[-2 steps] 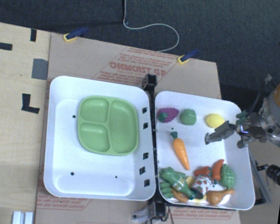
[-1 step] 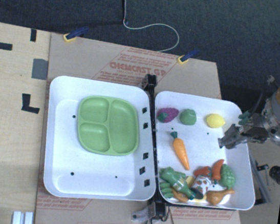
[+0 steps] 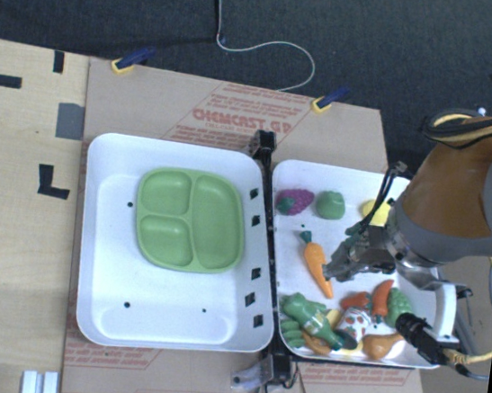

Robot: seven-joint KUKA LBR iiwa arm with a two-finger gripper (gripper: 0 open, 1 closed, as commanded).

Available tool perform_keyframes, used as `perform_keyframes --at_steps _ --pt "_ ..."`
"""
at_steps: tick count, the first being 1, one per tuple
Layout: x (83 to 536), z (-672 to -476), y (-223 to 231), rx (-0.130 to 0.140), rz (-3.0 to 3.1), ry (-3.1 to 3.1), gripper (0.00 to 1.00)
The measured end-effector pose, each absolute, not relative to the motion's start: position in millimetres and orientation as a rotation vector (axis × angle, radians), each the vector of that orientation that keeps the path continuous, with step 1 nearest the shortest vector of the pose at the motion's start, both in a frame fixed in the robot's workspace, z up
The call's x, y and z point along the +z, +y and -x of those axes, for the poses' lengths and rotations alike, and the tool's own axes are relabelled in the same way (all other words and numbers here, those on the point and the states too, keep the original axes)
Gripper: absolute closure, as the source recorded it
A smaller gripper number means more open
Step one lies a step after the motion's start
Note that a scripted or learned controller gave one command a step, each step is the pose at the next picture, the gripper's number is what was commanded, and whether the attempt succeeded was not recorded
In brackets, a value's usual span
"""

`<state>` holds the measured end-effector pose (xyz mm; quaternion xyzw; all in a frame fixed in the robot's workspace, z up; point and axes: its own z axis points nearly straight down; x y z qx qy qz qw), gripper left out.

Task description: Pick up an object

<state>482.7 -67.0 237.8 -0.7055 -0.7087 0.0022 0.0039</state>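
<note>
The grey arm with the orange band is reaching in from the right, its dark jaws hanging over the right shallow white bin; whether they are released or clenched cannot be told. Just left of them, an orange plastic carrot is lying on the bin floor. A purple toy and a round green toy are sitting at the far side, and a jumble of green, orange and red toys is crowding the near edge. The left white bin is holding a green divided plate on the desk.
</note>
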Motion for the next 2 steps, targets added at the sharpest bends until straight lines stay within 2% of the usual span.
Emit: perform_keyframes --at_steps 1,2 --pt "310.6 -484.2 48.0 -0.010 2.203 -2.240 1.00" --pt "427.8 -488.2 76.0 -0.017 2.218 -2.234 1.00"
